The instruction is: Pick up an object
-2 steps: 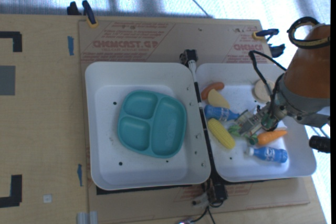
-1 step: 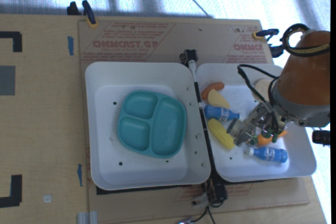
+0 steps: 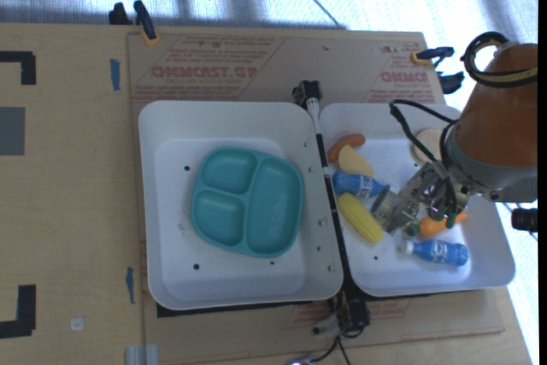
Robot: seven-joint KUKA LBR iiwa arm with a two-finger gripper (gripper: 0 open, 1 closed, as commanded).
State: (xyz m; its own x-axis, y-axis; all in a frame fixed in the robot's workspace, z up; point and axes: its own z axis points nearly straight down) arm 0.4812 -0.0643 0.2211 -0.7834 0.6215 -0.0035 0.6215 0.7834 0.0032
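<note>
Left bin (image 3: 162, 184), centre-left of frame: holds a teal three-compartment tray (image 3: 248, 201), lying flat and slightly rotated, well apart from the bin walls. Right bin (image 3: 487, 269), touching the left bin along the shared rim at frame centre: holds the loose objects. Along its left side, top to bottom: an orange sausage-shaped piece (image 3: 346, 142), just beside a pale yellow cone-shaped piece (image 3: 356, 160); below them a blue bottle (image 3: 357, 185) lying on its side; below that a yellow corn cob (image 3: 360, 217) lying at a slant. Claw (image 3: 395, 213) is low in the middle of the right bin, just right of the corn cob; cannot tell whether it is apart or together, or whether it grips anything. An orange piece (image 3: 433, 226) lies just right of the claw. A second blue bottle (image 3: 438, 252) lies near the lower right of the bin. Arm (image 3: 500, 124) enters from the right edge of the frame.
</note>
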